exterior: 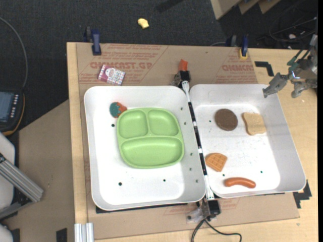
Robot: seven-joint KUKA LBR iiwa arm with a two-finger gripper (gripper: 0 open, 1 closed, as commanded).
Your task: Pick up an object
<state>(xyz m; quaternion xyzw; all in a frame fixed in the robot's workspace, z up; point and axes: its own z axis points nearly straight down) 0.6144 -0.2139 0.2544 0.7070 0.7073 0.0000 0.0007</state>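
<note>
The right bin [282,135] holds a round brown patty [225,119], a tan bread slice [254,123], an orange waffle piece [216,161] and a red sausage [239,182]. In the left bin [101,150] lie a green divided plate [150,136] and, at its far left corner, a small red and green toy [118,109]. My gripper [284,86] hangs at the far right corner of the right bin, above its rim and apart from every item. It is open, and nothing sits between its fingers [271,86].
A pink packet [111,74] lies on the cardboard behind the left bin. Blue clamps [94,40] [244,47] grip the board's far edge. An orange-tipped clip [182,66] sits where the bins meet. A yellow scrap [143,22] lies on the dark floor.
</note>
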